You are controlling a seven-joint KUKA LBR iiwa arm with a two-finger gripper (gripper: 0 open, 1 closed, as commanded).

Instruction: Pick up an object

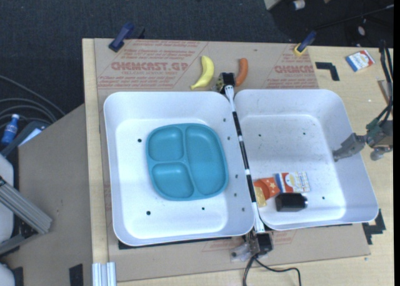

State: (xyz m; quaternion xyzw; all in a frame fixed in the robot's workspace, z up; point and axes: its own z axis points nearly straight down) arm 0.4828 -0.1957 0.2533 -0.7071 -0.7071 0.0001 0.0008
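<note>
In the right bin [325,107], near its front left corner, lies a small orange, white and blue carton [282,185]. A black block [290,202] sits just in front of it, touching or nearly touching it. My gripper [359,147] reaches in at the right bin's right wall, low over the rim. It is well to the right of and behind the carton and block, with nothing seen in it. The left bin [119,122] holds a blue divided plate [187,161] at its middle.
On the bench behind the bins lie a yellow banana [203,72] and an orange sausage-shaped toy [241,71]. Blue clamps [122,36] [305,42] grip the board's back edge. A small blue and white card [359,60] lies at the far right.
</note>
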